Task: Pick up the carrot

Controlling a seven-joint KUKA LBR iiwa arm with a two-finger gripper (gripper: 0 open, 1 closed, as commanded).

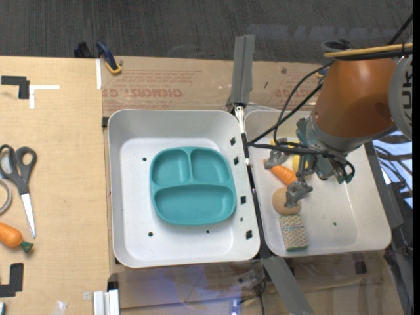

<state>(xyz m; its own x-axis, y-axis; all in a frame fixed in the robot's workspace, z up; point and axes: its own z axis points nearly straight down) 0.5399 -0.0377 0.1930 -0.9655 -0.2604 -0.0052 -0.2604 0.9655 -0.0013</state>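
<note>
Carrot (283, 174) is lying in the right bin (341, 231), near its left wall, long axis running roughly left-to-right with a slight tilt. Gripper (300, 190) is hanging just to the carrot's right and a bit nearer the camera, so it's sitting closer to a round tan cookie-like thing (286, 202) than to the carrot itself. Can't tell the gripper's state from up here. Below that there's a speckled sponge block (293, 233). Left bin (131, 195) is holding a teal divided plate (193, 186).

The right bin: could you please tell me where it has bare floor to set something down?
Bare floor lies right of the sponge, toward the right bin's far wall. The left side is crowded: carrot, round biscuit and sponge, with the gripper above.
</note>
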